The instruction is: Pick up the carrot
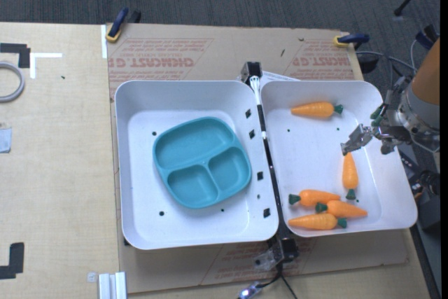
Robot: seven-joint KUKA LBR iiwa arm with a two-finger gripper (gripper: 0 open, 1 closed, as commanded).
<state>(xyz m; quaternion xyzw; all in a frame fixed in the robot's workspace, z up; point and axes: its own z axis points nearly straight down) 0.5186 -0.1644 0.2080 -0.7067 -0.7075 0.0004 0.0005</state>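
Note:
Several orange carrots with green tops lie in the right white bin (pixel 283 150). One carrot (pixel 313 109) lies alone near the bin's far wall. Another carrot (pixel 349 172) lies lengthwise near the right side, and three more cluster at the front: (pixel 315 197), (pixel 346 209), (pixel 313 222). My gripper (pixel 369 144) reaches in over the bin's right rim, just above the lengthwise carrot. It is open, one fingertip (pixel 350 144) pointing left, and nothing sits between the fingers.
The left white bin (pixel 133 150) holds a teal divided plate (pixel 201 161). Both bins rest on a cardboard sheet (pixel 210 52) clamped to the bench. The arm's wrist and cables crowd the right edge.

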